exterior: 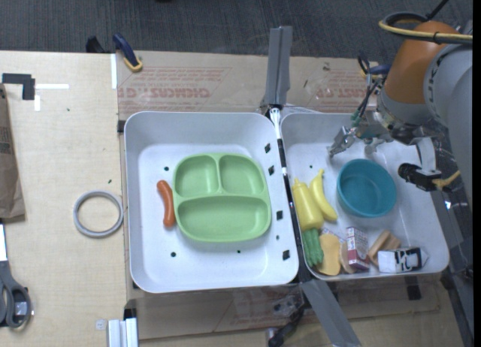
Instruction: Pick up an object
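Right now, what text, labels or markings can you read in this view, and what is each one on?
Cardboard sheet behind the bins: red printed lettering, upside down from this view, too blurred to read with confidence.
Cardboard sheet, right part, near the arm: more red print, too faint to read.
Small white packet in the right bin: dark markings, too small to read.
Small wrapper beside it: coloured print, unreadable.
Nothing else legible.

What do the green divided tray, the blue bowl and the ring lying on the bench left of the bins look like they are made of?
Green divided tray: likely moulded plastic, matte, with a uniform colour and soft rounded dividers. Blue bowl: probably plastic too, smooth, faint sheen on the rim. Ring: pale and glossy, perhaps a tape roll or plastic; too small to tell.
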